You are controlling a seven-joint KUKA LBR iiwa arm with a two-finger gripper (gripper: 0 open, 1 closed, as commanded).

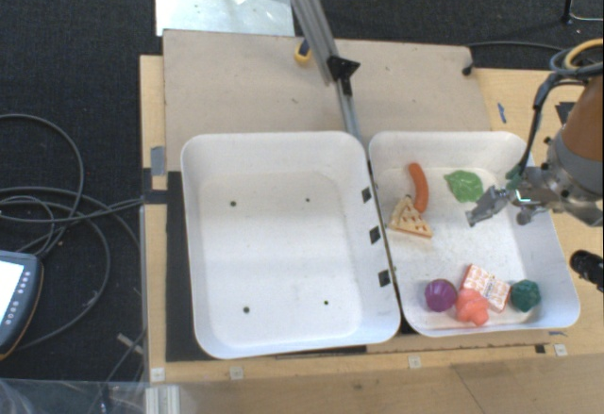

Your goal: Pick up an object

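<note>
Claw [489, 208] over right bin [557, 256], nothing gripped, open/closed unclear. Nearest: green leaf [463, 185]. Centre above, descend straight, then close.

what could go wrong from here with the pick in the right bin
The gripper hovers beside the green leafy piece, not over it, so a descent here may meet bare bin floor. The purple ball, orange piece and red-white box sit packed together; a grasp there may shove neighbours.
</note>
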